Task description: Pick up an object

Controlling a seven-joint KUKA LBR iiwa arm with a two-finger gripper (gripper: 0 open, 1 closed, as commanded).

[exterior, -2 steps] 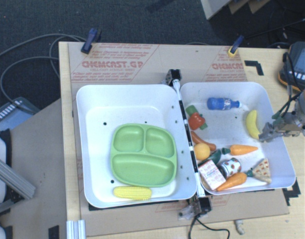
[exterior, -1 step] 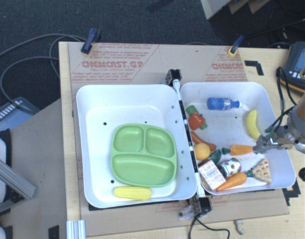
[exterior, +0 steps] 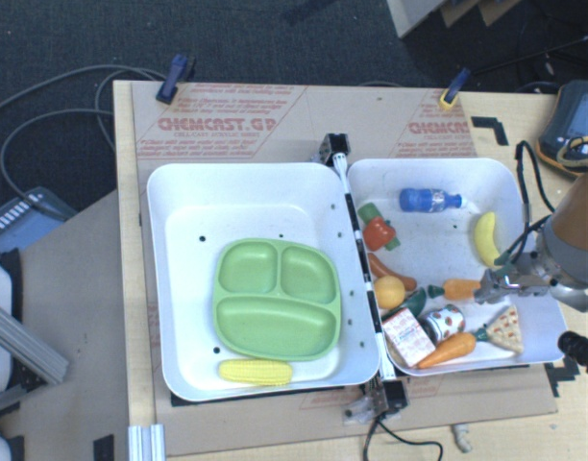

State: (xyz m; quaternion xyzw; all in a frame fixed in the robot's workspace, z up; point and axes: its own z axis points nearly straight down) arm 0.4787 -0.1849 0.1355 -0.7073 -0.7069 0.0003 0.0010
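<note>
The bench (exterior: 275,113) carries two white bins side by side. The left bin (exterior: 179,257) holds a green plate (exterior: 277,299) with three sections, and a yellow corn cob (exterior: 256,372) lies just beside the plate's near edge, close to the bin's near wall. The right bin (exterior: 419,176) holds many small toy foods. A blue bottle (exterior: 429,200) lies near its far wall, and a banana (exterior: 486,237) lies toward its right side. Along the left wall there is a red pepper (exterior: 379,232) with a green stem, and below it a yellow-orange fruit (exterior: 390,290), maybe a lemon or a mango. In the near part a carrot (exterior: 446,350) lies on a slant, next to a small white packet (exterior: 406,333) and a round red and white can (exterior: 446,321). A pizza slice (exterior: 506,330) lies near the right near corner. The arm comes in from the right, and its gripper (exterior: 496,286) is low over the right side of this bin, between the banana and the pizza slice, with a small orange piece (exterior: 460,289) just beside its tip. The gripper is small and partly blurred, so I cannot tell how the jaws stand, and nothing is clearly seen between them.
</note>
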